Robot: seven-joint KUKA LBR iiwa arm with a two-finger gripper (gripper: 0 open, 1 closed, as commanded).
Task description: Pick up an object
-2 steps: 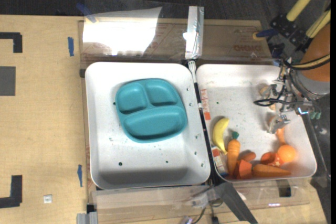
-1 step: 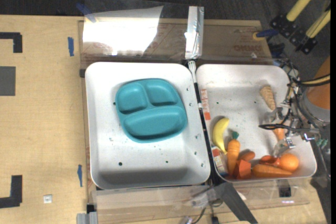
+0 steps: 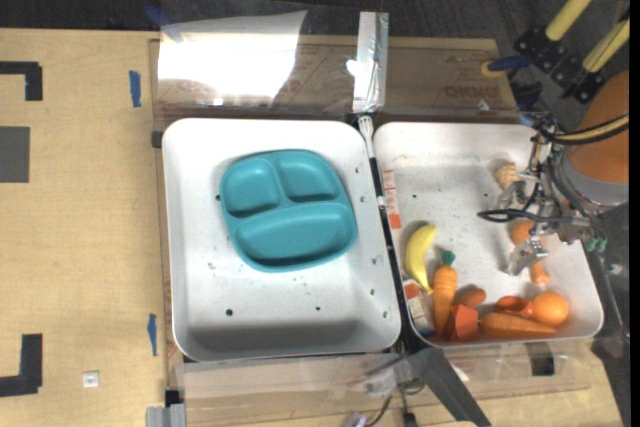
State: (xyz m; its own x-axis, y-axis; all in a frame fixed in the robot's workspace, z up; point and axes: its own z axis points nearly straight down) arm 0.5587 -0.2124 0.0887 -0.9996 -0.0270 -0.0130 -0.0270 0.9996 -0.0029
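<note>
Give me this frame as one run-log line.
arm: over right bin | gripper: low, near orange item | grasp: unconfirmed | left bin: teal tray | right bin: banana, carrots

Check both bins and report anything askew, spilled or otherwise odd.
Nothing looks spilled or broken. The teal divided plate sits slightly rotated in the left bin. In the right bin, the banana, carrots and other orange pieces are crowded against the near edge, some overlapping.

The table [image 3: 80, 245] (tan, with black and blue tape marks) carries two white bins side by side, the left bin [image 3: 190, 315] touching the right bin [image 3: 440, 150].
</note>
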